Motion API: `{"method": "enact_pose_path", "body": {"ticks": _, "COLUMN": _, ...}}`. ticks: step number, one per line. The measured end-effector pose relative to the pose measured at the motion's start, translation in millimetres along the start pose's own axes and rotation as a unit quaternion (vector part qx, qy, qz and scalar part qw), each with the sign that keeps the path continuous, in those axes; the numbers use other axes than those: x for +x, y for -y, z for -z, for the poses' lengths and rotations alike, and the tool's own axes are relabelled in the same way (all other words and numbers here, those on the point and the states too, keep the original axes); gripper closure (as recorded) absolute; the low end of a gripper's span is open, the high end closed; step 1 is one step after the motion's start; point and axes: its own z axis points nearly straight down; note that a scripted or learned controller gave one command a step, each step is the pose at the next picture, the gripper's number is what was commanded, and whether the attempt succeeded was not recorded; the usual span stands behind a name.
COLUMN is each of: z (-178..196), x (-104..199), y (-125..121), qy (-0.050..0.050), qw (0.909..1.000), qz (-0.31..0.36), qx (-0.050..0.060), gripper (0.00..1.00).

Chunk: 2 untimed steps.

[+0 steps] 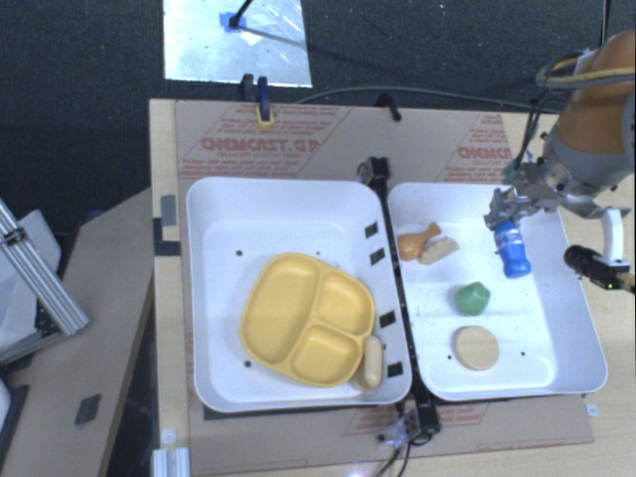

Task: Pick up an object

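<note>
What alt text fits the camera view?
A grey and orange robot arm reaches in from the right, its gripper just above a blue bottle in the right bin, which also holds a green block and round tan disc. The left bin holds a yellow divided plate.

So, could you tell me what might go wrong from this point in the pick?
The gripper sits right over the top of the blue bottle, but its grip is hard to judge; held just at the tip, the bottle could slip or swing on lifting. The bottle is also near the right bin's far wall, so the gripper might clip the rim. If it drops, it could roll into the green object or the tan disc.
</note>
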Motion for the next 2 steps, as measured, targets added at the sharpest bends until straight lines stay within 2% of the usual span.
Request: {"method": "enact_pose_path", "body": {"ticks": 2, "z": 19.8, "x": 119.0, "y": -9.3, "qy": -0.001, "qw": 1.0000, "qz": 0.000, "qx": 0.000, "gripper": 1.00}}
